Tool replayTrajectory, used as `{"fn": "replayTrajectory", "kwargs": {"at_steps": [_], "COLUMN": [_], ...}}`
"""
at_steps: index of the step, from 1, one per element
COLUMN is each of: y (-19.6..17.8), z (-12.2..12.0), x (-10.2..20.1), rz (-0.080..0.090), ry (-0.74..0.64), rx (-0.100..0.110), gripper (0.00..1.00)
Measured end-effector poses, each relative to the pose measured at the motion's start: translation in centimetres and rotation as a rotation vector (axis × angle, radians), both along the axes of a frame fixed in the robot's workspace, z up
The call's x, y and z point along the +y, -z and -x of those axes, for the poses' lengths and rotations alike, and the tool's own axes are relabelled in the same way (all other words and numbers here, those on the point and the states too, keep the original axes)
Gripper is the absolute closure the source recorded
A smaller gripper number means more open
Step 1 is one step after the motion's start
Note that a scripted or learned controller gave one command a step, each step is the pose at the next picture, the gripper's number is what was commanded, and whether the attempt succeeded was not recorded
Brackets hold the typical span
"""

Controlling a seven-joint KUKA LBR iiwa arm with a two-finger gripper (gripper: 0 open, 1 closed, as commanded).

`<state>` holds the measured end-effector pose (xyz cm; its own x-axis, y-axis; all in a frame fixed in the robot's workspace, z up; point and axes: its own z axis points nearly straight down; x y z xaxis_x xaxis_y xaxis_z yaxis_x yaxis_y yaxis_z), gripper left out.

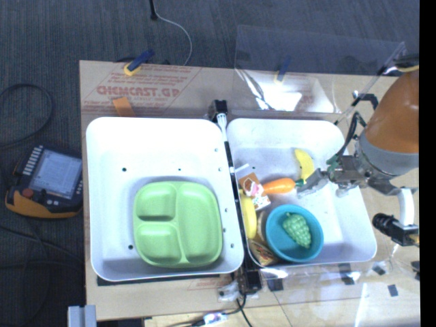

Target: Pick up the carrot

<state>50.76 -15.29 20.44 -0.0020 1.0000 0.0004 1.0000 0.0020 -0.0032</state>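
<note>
Two white bins are sitting side by side on a brown bench, filling the middle of the frame. The left bin [109,142] is holding a green divided plate [178,223], which is lying flat toward the bin's lower middle.

The right bin [272,136] is holding several things crowded in its left and lower part. The carrot [279,186] is lying on its side near the middle of this bin, its length running roughly left to right. Just to its left a small printed box [251,185] is resting against the bin's left wall. Above and to the right of the carrot a yellow banana [304,162] is lying at a slant. Below the carrot a blue bowl [276,240] is sitting upright with a bunch of green grapes [298,228] inside it. A second yellow piece [248,216] is lying along the left wall, beside the bowl.

The arm [398,125] is reaching in from the right of the frame, its orange band showing at the upper right. The gripper [315,181] is hanging low over the right bin, just to the right of the carrot's end and below the banana. Its fingers are standing slightly parted, with nothing between them; the carrot is lying just beside them, and whether they are touching it cannot be told.

At the left edge of the frame a handheld controller with a screen [44,182] is lying on the dark carpet, well apart from the bins
</note>
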Motion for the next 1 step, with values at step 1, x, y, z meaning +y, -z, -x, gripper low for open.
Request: {"fn": "replayTrajectory", "kwargs": {"at_steps": [1], "y": [2.24], "z": [-6.06], "x": [3.04], "rz": [0.000], "ry": [0.049], "rx": [0.001], "gripper": [0.00]}}
